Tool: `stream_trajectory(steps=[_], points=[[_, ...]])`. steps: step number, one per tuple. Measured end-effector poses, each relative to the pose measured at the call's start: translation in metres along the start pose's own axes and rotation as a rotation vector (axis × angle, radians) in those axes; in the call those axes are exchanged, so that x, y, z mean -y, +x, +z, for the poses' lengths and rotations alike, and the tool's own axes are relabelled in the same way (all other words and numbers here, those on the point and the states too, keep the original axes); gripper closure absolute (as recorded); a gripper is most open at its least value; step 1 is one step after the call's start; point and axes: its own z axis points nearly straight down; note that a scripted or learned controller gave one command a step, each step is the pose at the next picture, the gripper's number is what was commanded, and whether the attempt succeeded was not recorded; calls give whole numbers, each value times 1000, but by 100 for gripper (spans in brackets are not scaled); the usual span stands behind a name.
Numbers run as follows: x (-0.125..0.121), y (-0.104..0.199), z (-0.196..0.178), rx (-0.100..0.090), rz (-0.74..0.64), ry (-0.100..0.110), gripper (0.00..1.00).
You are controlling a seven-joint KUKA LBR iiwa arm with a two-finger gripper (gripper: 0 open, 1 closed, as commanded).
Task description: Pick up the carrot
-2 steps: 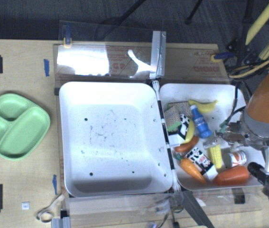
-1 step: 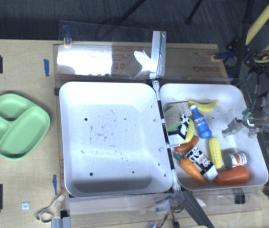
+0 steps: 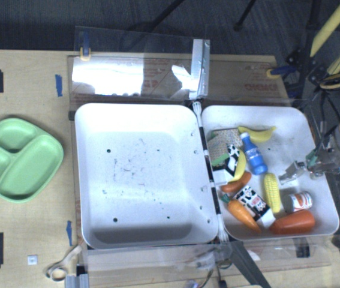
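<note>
Lying near the right bin's (image 3: pixel 301 120) front edge, the carrot (image 3: pixel 242 213) touches the milk carton (image 3: pixel 255 204); whether the fingers (image 3: pixel 301 167) are wide or narrow, I cannot tell.

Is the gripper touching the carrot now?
Apart. In the camera view, the gripper is at the right bin's right side, and the carrot lies near the bin's front left, with the corn cob between them.

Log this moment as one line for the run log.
gripper: over right bin, fingers unclear | carrot: lying in right bin, not held | left bin: untouched
</note>
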Motion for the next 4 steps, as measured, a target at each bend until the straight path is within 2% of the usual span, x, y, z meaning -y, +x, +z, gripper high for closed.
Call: stream_trajectory(steps=[1,2,3,4], points=[[-18,49,57,5,-94,-8,0],[-50,9,-72,3,-178,-2,0],[-17,44,-62,1,-236,0,0],[0,87,37,3,-173,-2,0]])
